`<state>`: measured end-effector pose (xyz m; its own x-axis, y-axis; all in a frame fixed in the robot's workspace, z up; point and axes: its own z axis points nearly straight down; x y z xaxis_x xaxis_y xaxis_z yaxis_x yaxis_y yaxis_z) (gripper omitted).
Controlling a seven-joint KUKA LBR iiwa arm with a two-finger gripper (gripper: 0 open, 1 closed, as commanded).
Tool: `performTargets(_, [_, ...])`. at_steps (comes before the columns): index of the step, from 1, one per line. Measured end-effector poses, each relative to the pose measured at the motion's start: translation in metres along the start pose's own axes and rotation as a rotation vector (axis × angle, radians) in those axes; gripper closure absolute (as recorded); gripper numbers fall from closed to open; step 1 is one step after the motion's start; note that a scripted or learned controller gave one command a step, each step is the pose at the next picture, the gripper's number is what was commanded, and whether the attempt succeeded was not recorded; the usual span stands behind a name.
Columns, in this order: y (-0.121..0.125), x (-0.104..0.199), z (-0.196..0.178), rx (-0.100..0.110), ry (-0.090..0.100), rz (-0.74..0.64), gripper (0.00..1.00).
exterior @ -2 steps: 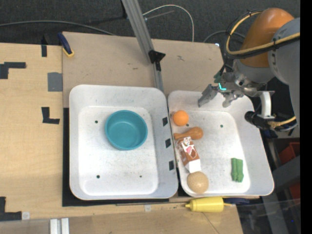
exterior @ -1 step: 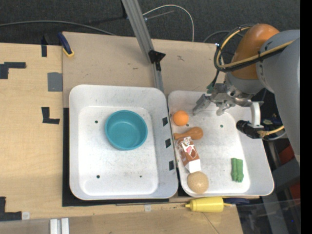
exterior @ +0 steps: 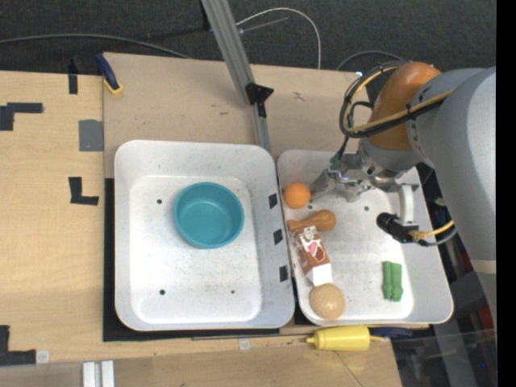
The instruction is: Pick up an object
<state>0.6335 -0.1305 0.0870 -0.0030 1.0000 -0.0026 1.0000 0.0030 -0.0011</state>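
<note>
A pale wooden bench (exterior: 48,216) stands on dark carpet and carries two shallow white bins side by side. The left bin (exterior: 137,168) holds one thing, a teal bowl (exterior: 210,214), upright near its middle. The right bin (exterior: 435,297) holds five things: one orange ball (exterior: 297,195) near its upper left corner, one brown pear-shaped piece (exterior: 314,220) just below the ball, one small red-and-white carton (exterior: 313,255) beneath that, one tan ball (exterior: 327,301) touching the carton's lower end, and one green block (exterior: 392,280) lying apart toward the right wall. One yellow bottle (exterior: 343,339) lies on the bench just beside the right bin's near edge. The arm's hand (exterior: 351,176) hangs over the upper part of the right bin, near the orange ball; whether it is spread or pressed together cannot be told.
</note>
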Motion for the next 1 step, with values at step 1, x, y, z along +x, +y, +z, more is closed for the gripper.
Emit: performTargets(1, [0.0003, 0.0009, -0.0118, 0.0, 0.001, -0.001, 1.0])
